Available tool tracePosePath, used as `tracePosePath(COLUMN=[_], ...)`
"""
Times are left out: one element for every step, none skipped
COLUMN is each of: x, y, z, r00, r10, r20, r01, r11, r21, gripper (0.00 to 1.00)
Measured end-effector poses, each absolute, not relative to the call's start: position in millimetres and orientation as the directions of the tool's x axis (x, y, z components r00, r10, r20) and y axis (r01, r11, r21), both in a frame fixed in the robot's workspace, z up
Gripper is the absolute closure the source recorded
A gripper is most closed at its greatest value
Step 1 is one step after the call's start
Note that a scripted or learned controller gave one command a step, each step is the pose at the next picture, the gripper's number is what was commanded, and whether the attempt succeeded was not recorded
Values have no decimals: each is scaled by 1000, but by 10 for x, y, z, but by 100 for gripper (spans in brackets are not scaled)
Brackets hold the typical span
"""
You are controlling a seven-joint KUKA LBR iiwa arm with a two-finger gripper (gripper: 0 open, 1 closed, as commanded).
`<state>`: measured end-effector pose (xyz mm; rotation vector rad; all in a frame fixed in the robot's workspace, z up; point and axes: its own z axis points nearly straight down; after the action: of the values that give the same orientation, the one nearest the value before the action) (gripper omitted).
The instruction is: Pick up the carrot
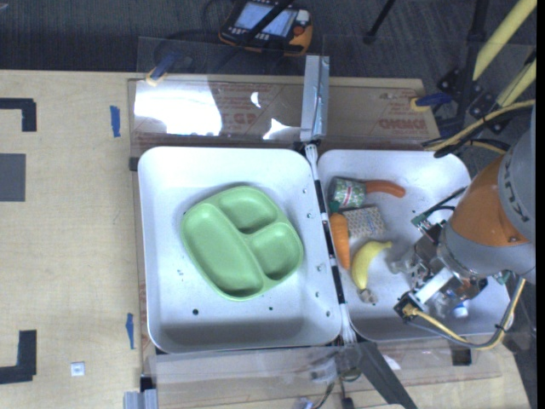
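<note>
The carrot (341,239) is a short orange root lying lengthwise against the left wall of the right bin (443,170). A yellow banana (366,262) touches its right side. My gripper (417,273) hangs over the right bin's floor, to the right of the banana and well clear of the carrot. The grey wrist with its orange band (485,216) rises behind it. I see nothing held at the gripper.
A green can (347,193), a speckled pad (364,221) and a curved red-orange piece (385,189) lie at the back of the right bin. The left bin (162,177) holds a green divided plate (243,241). Cables (451,326) trail below the gripper.
</note>
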<state>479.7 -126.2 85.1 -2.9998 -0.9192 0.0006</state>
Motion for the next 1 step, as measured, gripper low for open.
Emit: tracePosePath(x=[4807], y=[-1267], z=[937], r00=[829], r10=[559], r20=[1], r01=[559], r11=[-829], r21=[-2], gripper=[100])
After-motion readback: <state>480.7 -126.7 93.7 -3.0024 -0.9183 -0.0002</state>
